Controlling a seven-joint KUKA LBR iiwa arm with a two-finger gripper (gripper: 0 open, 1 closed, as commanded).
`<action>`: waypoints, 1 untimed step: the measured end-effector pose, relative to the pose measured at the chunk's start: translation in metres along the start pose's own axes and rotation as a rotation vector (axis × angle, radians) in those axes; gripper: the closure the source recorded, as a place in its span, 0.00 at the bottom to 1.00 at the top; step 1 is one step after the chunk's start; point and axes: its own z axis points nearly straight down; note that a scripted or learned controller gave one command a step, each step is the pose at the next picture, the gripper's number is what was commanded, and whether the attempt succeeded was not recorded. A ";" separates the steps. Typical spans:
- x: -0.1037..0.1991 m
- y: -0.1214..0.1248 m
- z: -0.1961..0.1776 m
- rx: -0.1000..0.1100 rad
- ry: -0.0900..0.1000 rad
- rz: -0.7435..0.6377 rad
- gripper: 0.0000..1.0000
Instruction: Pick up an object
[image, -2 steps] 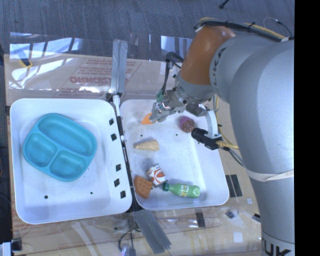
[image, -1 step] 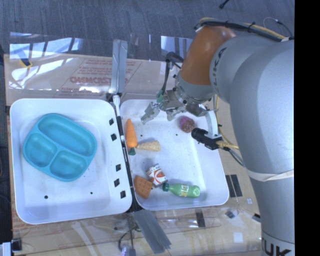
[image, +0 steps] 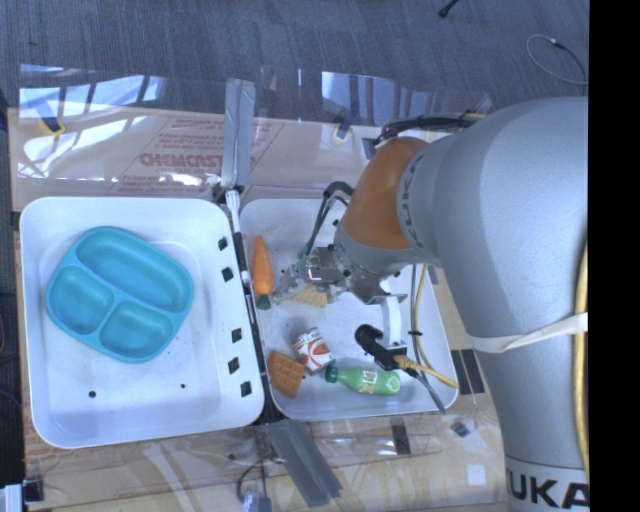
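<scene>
While I watched, the jaws (image: 300, 275) hung low in the right bin (image: 440, 390), their state untellable; the carrot (image: 262, 268) lay just left, long axis running up the bin.

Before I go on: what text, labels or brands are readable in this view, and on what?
"UKA" in white, cut by the frame edge, on the arm base.
Red print on the sheet behind the bins: a large word starting "CHEM", rest blurred; smaller lines above it unreadable.
Label on the green bottle: too small to read.
Red and white can: markings too blurred to read.
</scene>
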 end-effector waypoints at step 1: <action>0.003 -0.086 0.001 0.001 0.003 -0.251 0.00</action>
